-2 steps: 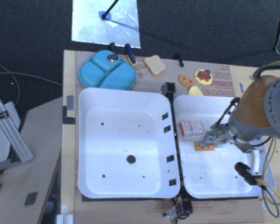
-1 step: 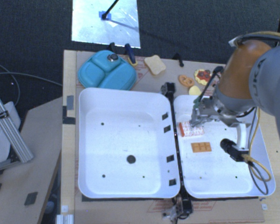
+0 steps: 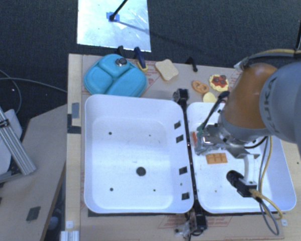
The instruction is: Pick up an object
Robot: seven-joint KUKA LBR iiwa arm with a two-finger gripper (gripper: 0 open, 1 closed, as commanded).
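Right bin point(image 3: 282, 197) sits closest at the bottom, with an orange waffle-looking piece point(image 3: 217, 158) lying flat near its middle. Arm reaches in from 3 o'clock, and the tool point(image 3: 203, 141) hangs just at 10 o'clock of that piece, low over the bin floor. Honestly can't tell how wide it's open or whether it has anything. Left bin point(image 3: 133, 157) has a dark spot point(image 3: 141, 171) on its floor. Up at 12 o'clock on the tabletop point(image 3: 73, 153): blue tray point(image 3: 115, 76), toast slice point(image 3: 166, 69), pretzel point(image 3: 199, 87).
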